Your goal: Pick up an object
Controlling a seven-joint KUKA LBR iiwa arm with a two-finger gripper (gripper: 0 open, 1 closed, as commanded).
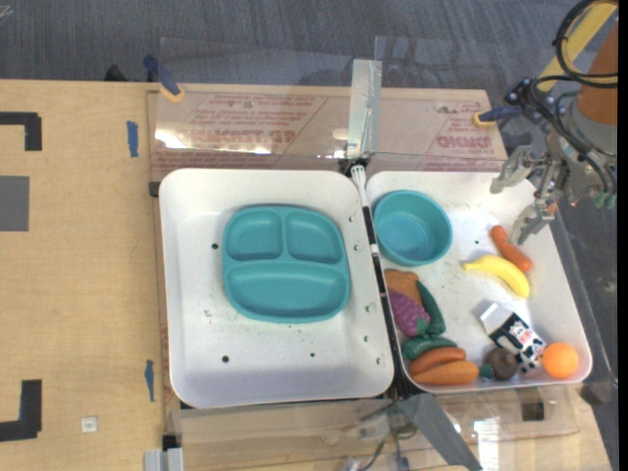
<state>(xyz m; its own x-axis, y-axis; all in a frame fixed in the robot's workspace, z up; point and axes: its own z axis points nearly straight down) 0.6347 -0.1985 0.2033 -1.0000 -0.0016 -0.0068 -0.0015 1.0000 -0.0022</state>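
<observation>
The gripper (535,196) hangs at the 2 o'clock area of the view, over the far right edge of the right bin (574,307); its two fingers stand apart with nothing between them. The grey arm with its orange band (599,101) enters from the upper right. The right bin holds the pickable objects: a teal bowl (412,227) at its 11 o'clock corner, a small orange carrot (510,248) just below the gripper, and a yellow banana (500,273) touching the carrot at its 7 o'clock side. Near the bin's 5 o'clock corner lie a black-and-white toy (517,336) and an orange ball (560,360), close together. Along the bin's left wall sits a cluster of toy foods, including a purple piece (408,310), a green piece (427,337) and a larger carrot (442,364). The left bin (186,292) holds a teal divided plate (286,263) near its centre.
</observation>
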